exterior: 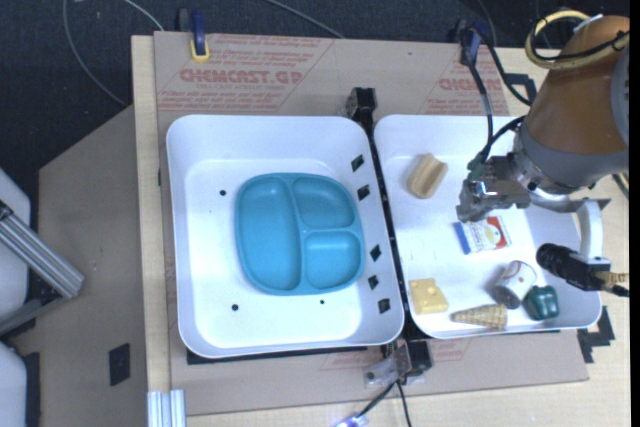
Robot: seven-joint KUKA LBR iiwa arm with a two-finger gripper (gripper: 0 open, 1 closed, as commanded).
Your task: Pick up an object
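pincer low over blue-and-red packet in right bin, finger spread can't be told

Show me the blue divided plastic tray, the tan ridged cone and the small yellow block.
Blue divided plastic tray [298,233], camera view, centre divider.
Tan ridged cone [481,317], camera view, mid-body.
Small yellow block [428,296], camera view, top face.

Tan board-topped bench with 2 shallow white bins side by side: left bin, right bin
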